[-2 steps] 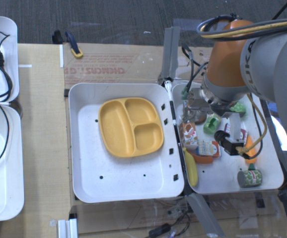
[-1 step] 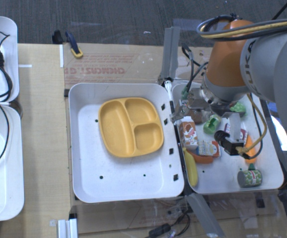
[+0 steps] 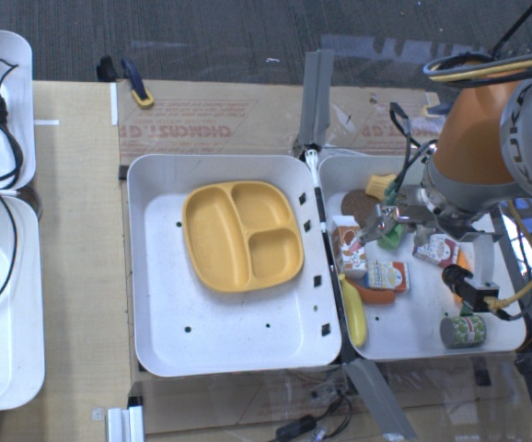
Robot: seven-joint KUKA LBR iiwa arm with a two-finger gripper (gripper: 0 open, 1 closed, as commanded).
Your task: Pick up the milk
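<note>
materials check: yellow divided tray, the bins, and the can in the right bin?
Divided tray: looks like molded plastic, matte yellow, with soft rounded ridges and no glare.
Bins: seem to be thin formed white plastic, semi-gloss, with rounded corners and a rolled rim.
Can: probably metal under a printed paper label, or a plastic toy; too small to tell.

The arm (image 3: 514, 127) is a thick rounded grey body with a broad orange band above the wrist, a yellow-and-black hose looping over its top, thin black cables trailing beside it, and a small metallic gripper (image 3: 387, 221) with silver parts at its end.
</note>
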